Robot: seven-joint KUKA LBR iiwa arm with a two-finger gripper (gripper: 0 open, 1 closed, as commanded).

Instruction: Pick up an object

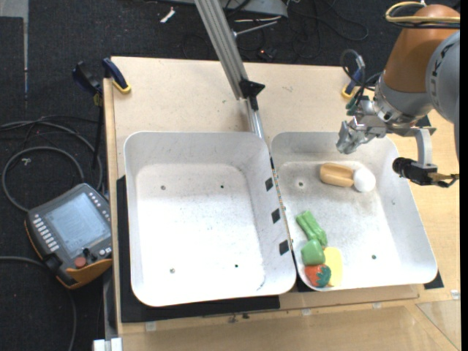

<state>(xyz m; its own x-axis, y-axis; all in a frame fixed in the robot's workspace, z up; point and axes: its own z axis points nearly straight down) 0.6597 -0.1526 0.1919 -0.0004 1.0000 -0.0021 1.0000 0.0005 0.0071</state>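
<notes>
In the right bin [409,232] lie a tan bread-like piece [336,174] and a white egg [363,180] touching its right end, near the far wall. Toward the front left corner sit a green pepper-shaped toy [312,238], a yellow piece [333,258] and a red-orange tomato-like toy [318,275], bunched together. My gripper [349,139] hangs over the far edge of the right bin, just above and slightly right of the tan piece, with nothing seen between its fingers.
The left bin [146,167] lies beside the right one, sharing a raised middle wall. A metal pole [227,42] slants over the bench behind the bins. Clamps sit at the bench's far corners. A teach pendant [69,229] rests on the floor at left.
</notes>
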